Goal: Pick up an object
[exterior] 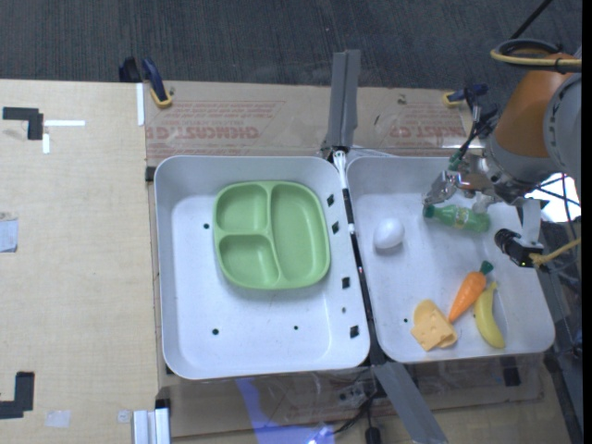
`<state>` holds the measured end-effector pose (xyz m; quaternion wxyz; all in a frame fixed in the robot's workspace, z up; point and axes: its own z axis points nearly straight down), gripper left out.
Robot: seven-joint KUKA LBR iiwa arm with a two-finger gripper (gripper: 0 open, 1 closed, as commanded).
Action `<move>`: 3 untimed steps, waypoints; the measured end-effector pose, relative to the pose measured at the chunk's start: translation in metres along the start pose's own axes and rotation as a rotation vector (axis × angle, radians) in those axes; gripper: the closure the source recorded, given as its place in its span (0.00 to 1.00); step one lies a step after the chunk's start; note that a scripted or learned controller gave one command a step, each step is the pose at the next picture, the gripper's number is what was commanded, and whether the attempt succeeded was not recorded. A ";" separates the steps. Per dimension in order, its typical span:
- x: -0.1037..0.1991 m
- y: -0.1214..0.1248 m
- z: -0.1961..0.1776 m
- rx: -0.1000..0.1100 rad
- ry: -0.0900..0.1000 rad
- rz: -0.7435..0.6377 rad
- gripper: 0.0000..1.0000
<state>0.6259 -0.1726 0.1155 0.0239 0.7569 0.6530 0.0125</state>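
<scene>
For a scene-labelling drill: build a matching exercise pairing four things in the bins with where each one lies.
Things:
1. green divided plate
2. white egg
3. banana
4. green bottle

Places:
A. right bin, near the divider, left of the carrot
B. at the gripper, far part of the right bin
C. middle of the left bin
D. right bin's near right corner, beside the carrot

Pairs: 1-C, 2-A, 3-D, 4-B

Mirrored "CHEMCAST" print on cardboard (236, 118)
</scene>
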 end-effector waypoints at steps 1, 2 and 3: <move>0.029 -0.026 0.023 0.052 0.021 -0.332 0.00; 0.027 -0.026 0.016 0.055 0.021 -0.329 1.00; 0.107 0.022 -0.075 0.052 0.018 -0.299 1.00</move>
